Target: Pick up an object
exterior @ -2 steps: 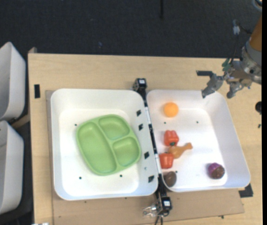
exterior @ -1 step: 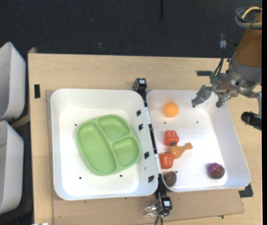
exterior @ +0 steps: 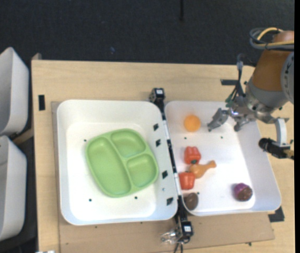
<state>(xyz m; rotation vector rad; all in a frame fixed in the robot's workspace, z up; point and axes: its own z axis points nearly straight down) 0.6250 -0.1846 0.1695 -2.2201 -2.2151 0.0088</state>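
Overhead view of the bench [exterior: 45, 231] at an early stage of the pick. Nothing has been lifted: the end effector [exterior: 229, 118], at the upper right of the frame, hangs over the upper part of the right bin [exterior: 263, 157] with its two fingers spread apart and nothing between them. Choosing an object, descending on it, closing and raising it all remain to be done, as far as this view allows one to judge.

Left bin [exterior: 71, 194], centre-left of the frame: holds a single green divided plate [exterior: 121, 162] with three compartments, none of which carries anything.

Right bin, centre-right of the frame: holds the loose objects. An orange ball [exterior: 192, 123] lies near the upper left of this bin, just to the left of the end effector and the nearest thing to it. Below it, along the bin's left side, sit a red pepper-shaped piece [exterior: 192, 154], an orange-yellow gourd-shaped piece [exterior: 202, 168] just under that, a second red piece [exterior: 187, 181] against the left wall, and a dark brown item [exterior: 191, 200] in the lower left corner, too small to identify with confidence. A purple object [exterior: 242, 192], possibly an onion, rests well apart toward the lower right.
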